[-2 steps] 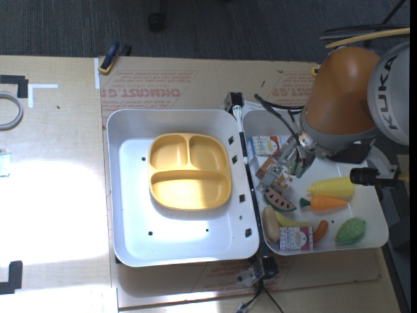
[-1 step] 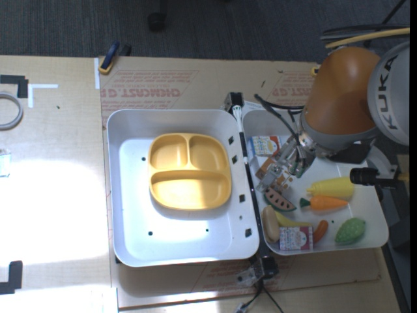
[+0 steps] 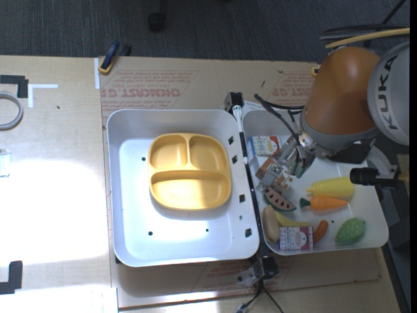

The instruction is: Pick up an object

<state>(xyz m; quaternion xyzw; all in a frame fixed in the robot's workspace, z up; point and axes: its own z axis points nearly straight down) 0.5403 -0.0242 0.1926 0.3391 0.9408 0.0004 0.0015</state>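
Watermelon slice (image 3: 280,201) lies just below pincer (image 3: 279,173).

Yellow divided plate (image 3: 190,171) in left bin (image 3: 124,194); gripper (image 3: 279,172) low in right bin (image 3: 374,237) above watermelon slice (image 3: 280,200), beside carrot (image 3: 327,203).

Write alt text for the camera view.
The arm's end effector hangs low in the right bin above toy food, including a watermelon slice, carrot and corn. The left bin holds a yellow divided plate.
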